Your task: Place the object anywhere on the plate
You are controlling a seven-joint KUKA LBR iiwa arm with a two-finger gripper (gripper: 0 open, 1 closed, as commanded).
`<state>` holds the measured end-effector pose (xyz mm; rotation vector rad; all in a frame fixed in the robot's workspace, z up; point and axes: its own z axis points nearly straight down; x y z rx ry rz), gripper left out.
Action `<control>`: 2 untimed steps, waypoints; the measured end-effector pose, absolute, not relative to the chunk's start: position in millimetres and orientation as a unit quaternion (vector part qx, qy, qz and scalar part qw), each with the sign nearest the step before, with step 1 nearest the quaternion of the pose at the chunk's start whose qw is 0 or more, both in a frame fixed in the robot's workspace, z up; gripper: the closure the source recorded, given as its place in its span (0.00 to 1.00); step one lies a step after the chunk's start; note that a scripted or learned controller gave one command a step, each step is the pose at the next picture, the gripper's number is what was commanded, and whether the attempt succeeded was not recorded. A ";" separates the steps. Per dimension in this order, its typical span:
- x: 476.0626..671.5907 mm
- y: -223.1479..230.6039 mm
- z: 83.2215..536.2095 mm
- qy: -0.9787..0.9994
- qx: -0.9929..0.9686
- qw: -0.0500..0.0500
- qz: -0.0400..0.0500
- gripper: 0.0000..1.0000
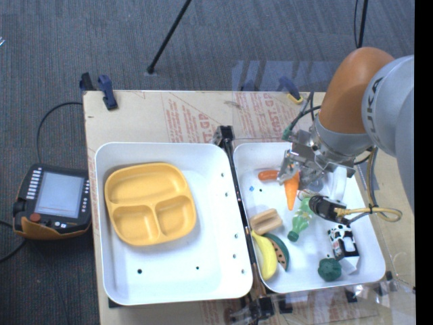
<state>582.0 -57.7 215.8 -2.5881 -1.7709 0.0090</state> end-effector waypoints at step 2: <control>583.6 92.2 182.9 -0.410 -0.912 0.004 0.006 1.00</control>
